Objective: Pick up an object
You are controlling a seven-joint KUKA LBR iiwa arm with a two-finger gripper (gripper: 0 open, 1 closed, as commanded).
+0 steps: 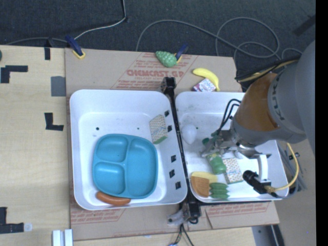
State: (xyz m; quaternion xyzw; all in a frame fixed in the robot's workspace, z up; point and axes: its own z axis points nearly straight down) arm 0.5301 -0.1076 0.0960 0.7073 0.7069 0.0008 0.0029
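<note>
Green toy point(217, 164) – card point(233, 169) touching – under hand point(215, 146).

Green object point(217, 164): small, rounded, glossy, lying in the right bin point(205, 102) near its front half. A patterned sponge point(233, 170) touches its right side; orange-yellow food piece point(201, 183) just in front.

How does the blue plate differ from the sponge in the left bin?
The blue plate is far larger than the sponge. The plate is solid blue with three compartments and rounded corners; the sponge is a pale block with a green edge. The plate lies flat on the bin floor, low in the view; the sponge leans at the right wall, higher up. Both sit in the left bin, apart from each other.
</note>
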